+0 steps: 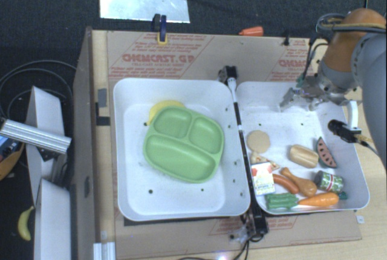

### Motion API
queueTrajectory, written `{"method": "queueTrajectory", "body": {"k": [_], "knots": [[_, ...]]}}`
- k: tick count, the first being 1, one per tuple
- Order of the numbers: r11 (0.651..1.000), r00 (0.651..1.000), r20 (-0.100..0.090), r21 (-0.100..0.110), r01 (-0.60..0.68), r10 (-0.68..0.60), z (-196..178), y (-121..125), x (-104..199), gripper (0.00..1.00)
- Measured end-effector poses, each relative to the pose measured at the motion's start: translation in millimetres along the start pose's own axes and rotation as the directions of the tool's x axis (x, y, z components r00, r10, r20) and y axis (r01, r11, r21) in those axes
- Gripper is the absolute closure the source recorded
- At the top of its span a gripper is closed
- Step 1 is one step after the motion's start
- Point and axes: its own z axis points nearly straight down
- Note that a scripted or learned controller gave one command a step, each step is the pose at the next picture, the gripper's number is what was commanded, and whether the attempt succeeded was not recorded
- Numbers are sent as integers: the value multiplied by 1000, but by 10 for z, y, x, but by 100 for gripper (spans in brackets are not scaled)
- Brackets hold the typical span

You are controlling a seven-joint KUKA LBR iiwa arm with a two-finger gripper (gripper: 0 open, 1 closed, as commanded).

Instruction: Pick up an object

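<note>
Gripper point(296, 97), fingers spread and holding nothing, hangs well above-right of the round cookie point(259, 141) in the right bin point(363, 192); cookie judged light, rigid (likely plastic), best pinched across its edges.

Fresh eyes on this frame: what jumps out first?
The big green divided tray dominates the left bin, with something yellow peeking out from under its far edge. Next comes the cluster of toy food in the near part of the right bin: a carrot, a sausage, a bread roll and a watermelon slice. The gripper hovers over that bin's far end, away from the pile.
</note>
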Motion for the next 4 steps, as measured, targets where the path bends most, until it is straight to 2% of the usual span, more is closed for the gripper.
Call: {"method": "queueTrajectory", "body": {"k": [1, 2, 3, 4], "knots": [[1000, 1000, -4, -12, 14, -14, -1252, 41, 836, 0], [1000, 1000, -2, -4, 10, -10, -1277, 21, 779, 100], [1000, 1000, -5, 2, 10, -10, -987, 5, 1293, 100], [1000, 1000, -3, -2, 7, -7, -1430, 13, 1236, 100]]}}
